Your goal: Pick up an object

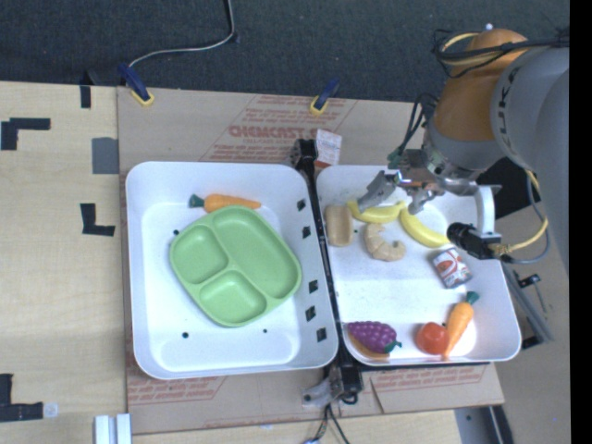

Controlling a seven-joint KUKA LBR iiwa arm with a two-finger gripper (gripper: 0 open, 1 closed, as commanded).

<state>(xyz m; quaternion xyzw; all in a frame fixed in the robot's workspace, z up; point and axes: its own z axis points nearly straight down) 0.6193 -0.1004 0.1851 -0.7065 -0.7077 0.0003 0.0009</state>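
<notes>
From the overhead camera, take the yellow banana (pixel 400 221) as your landmark: it lies in the upper part of the right bin (pixel 499 340), and it is the likeliest thing to be picked. The gripper (pixel 400 194) hangs just above it with its fingers (pixel 376 191) spread, one toward the banana's left end and one over its middle. Nothing sits between them, so you should not count anything as held.

Left of the banana lies a tan bread roll (pixel 339 225), and just below it a pale, lumpy piece (pixel 382 243), both close by. Right and below the banana rests a small red-and-white can (pixel 450 267). Further below it are an orange carrot (pixel 458 322), a red tomato (pixel 431 338) and purple grapes (pixel 371 335).

The risk, as I judge it, is crowding: when the fingers close they may catch the lumpy piece or push the curved banana sideways, so the grasp slips off.

Well left of the banana, the left bin (pixel 148 340) holds a green divided plate (pixel 235 265) and a second carrot (pixel 229 203). Both bins sit on cardboard (pixel 213 123) on a wooden tabletop (pixel 46 248), with dark carpet (pixel 111 17) and a white cable (pixel 199 44) beyond.
</notes>
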